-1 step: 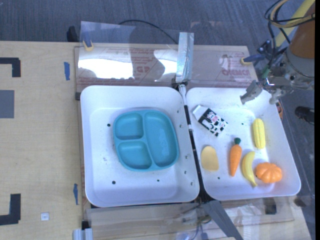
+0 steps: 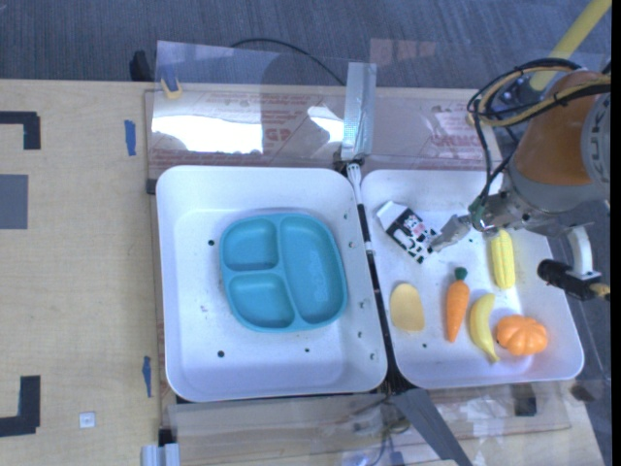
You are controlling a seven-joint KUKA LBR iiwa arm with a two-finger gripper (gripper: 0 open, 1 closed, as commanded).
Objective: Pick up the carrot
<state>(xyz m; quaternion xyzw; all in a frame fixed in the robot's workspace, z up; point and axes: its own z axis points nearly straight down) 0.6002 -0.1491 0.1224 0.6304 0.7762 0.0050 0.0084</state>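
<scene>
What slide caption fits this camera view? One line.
End effector above right white bin, near the orange carrot; blue divided plate in left bin.

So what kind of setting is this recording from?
Probably a robotics lab pick-and-place bench: two white bins side by side on a taped board, toy food such as a carrot and a banana, and a grey, orange-banded arm trailing cables.

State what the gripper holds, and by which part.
Nothing visibly held: the gripper hangs above the right bin, apart from the carrot, which lies untouched.
</scene>
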